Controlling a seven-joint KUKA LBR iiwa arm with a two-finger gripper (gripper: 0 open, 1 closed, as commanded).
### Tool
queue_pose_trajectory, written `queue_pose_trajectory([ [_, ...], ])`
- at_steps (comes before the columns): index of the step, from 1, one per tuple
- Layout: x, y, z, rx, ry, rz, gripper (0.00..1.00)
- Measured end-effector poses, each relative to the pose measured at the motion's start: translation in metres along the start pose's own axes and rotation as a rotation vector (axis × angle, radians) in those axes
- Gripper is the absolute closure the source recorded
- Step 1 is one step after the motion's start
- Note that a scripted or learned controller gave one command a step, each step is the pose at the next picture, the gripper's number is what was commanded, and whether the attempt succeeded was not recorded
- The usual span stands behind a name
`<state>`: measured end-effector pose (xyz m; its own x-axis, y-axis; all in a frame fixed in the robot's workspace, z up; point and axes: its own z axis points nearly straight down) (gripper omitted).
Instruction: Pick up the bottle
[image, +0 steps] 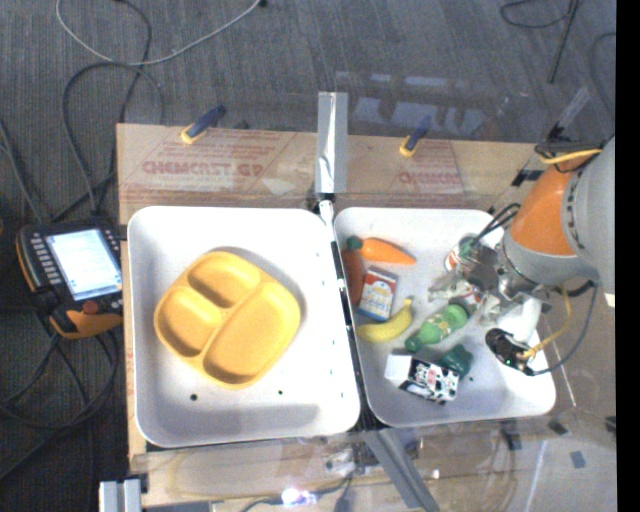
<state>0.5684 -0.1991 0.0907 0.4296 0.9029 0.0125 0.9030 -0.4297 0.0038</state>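
Just above the bottle (441, 326) hovers the gripper (466, 283).

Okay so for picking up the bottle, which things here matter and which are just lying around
Part of the job:
green bottle, lying in the right bin
gripper, just above the bottle

Just lying about:
carrot
banana
small carton
black-and-white box
yellow divided tray in the left bin
handheld pendant beside the bench

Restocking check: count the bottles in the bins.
1. The green bottle lies in the right bin, beside the banana. Others may be hidden under the arm.
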Motion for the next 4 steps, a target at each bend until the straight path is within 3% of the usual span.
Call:
queue_pose_trajectory([
  [1, 0.0, -0.001, -0.008, 0.002, -0.003, -0.002, 1.0],
  [2, -0.012, -0.035, -0.003, -0.018, -0.012, -0.075, 1.0],
  [3, 0.071, -0.04, -0.118, 0.007, -0.015, -0.023, 1.0],
  [4, 0.071, -0.04, -0.118, 0.007, -0.016, -0.023, 0.0],
])
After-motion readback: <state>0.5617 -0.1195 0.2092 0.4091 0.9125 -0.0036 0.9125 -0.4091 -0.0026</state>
